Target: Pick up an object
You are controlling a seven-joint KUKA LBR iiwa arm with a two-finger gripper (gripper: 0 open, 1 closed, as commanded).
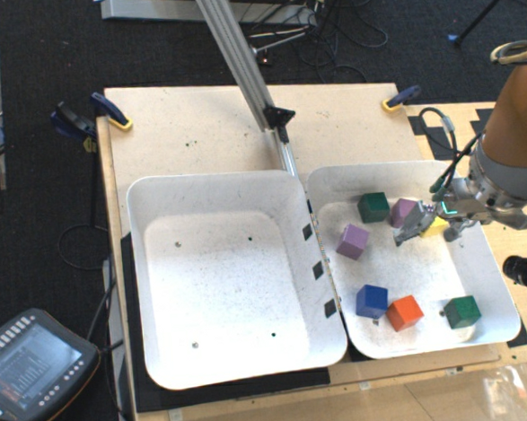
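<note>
The right bin holds several small blocks. A dark green block and a purple block sit at the back, with a second purple block to their left. Near the front lie a blue block, an orange block and a green block. My gripper is low over the bin's back right part, just right of the first purple block. It is open, one finger on each side of a yellow block, which is mostly hidden under it.
The left bin lies beside the right one, the two meeting at a shared rim. A slanted metal bar reaches down to the bins' back edge. Clamps sit at the bench's back corners. A teach pendant lies at the lower left.
</note>
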